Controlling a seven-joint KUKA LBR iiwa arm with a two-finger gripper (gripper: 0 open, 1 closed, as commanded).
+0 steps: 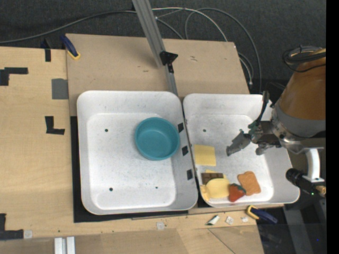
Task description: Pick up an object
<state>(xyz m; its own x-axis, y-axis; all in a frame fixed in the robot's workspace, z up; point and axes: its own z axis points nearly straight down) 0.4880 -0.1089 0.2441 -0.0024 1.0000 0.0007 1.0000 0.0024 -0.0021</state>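
My gripper (pixel 247 148) hangs over the middle of the right bin (pixel 222 107), reaching in from the right. Its two dark fingers (pixel 234 145) stand apart, open, with nothing between them. Below it, at the bin's front, lie a pale yellow square slab (pixel 205 155), a yellow rounded piece (pixel 215 188), a red piece (pixel 236 193) and an orange piece (pixel 249 182). A small brown item (pixel 211 175) sits between the slab and the yellow piece. A teal bowl (pixel 156 138) stands upright in the left bin (pixel 100 157), near its right wall.
A grey metal pole (pixel 151 28) slants down from the top to the gap between the bins. Cables (pixel 212 20) loop behind the right bin. Blue-and-yellow clamps (pixel 70 46) sit at the board's corners.
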